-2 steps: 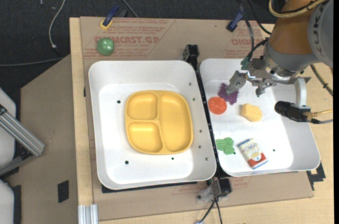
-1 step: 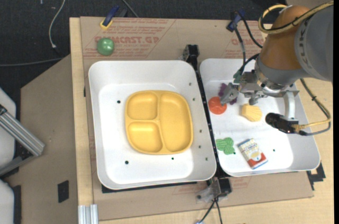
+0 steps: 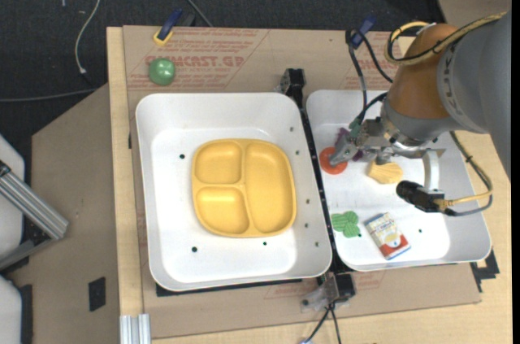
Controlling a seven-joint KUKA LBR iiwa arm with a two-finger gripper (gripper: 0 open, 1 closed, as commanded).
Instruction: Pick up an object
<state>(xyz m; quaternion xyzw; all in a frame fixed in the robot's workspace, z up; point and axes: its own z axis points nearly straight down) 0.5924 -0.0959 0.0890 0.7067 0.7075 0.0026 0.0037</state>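
Grey arm with orange band (image 3: 422, 82) reaching into the right white bin (image 3: 463, 241), gripper (image 3: 351, 145) low beside a round orange-red object (image 3: 331, 161), pale yellow piece (image 3: 385, 172), green piece (image 3: 345, 223), small printed box (image 3: 386, 234), yellow three-compartment plate (image 3: 244, 188) in left white bin (image 3: 162, 131), green ball (image 3: 162, 71) on cardboard-covered table (image 3: 244, 58).

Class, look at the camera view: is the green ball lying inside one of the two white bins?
No, the green ball rests on the brown board beyond the left bin.

Yellow divided plate (image 3: 244, 188) in white left bin (image 3: 154, 172); green ball (image 3: 162, 71) at 11 o'clock; orange disc (image 3: 332, 162), right bin (image 3: 463, 245).
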